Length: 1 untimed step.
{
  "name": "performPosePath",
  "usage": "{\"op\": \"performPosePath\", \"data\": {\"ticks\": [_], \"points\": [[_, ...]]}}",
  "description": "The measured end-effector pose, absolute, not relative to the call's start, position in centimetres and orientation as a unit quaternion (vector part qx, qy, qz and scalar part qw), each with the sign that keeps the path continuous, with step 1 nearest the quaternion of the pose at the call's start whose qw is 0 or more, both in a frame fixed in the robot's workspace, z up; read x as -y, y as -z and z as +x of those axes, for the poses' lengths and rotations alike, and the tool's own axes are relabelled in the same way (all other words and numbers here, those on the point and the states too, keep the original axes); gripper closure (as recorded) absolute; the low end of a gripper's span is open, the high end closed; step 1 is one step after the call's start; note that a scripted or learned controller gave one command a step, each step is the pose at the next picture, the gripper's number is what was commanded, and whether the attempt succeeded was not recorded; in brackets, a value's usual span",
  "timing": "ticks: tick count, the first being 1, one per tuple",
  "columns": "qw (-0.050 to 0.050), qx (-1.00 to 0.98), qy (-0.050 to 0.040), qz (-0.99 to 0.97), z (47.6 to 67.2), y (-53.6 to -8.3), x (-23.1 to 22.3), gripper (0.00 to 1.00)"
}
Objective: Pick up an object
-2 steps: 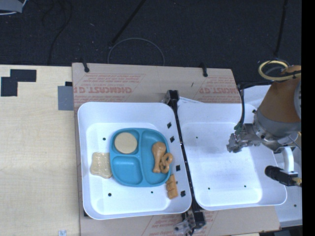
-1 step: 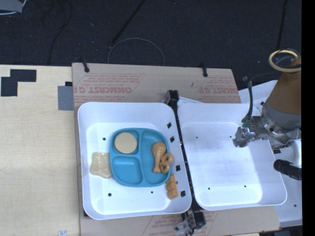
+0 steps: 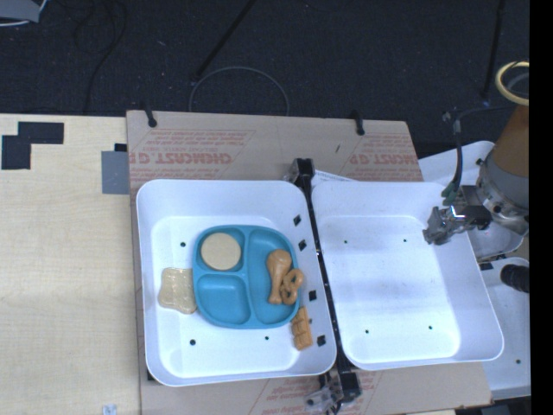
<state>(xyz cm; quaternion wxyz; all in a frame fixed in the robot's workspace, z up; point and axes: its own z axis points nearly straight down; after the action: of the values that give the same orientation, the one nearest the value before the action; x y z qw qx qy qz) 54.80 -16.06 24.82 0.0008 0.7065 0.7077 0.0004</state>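
Beside the blue moulded plastic divided tray point(image 3: 226, 305), a pale tan bread-slice toy point(image 3: 177, 290) lies in the left white bin point(image 3: 164, 199) (likely light and stiff); its free outer edges suit pinching. The gripper point(image 3: 441, 226), over the right white bin point(image 3: 406, 348), carries nothing visible.

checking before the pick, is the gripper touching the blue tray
Apart. The camera view shows the gripper over the right bin's far right edge, while the blue tray lies in the left bin.
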Motion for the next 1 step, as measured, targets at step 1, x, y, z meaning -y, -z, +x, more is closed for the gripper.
{"op": "performPosePath", "data": {"ticks": [1], "points": [[-0.002, -0.709, 0.0000, 0.706, 54.29, -25.50, 10.95, 1.00]]}}
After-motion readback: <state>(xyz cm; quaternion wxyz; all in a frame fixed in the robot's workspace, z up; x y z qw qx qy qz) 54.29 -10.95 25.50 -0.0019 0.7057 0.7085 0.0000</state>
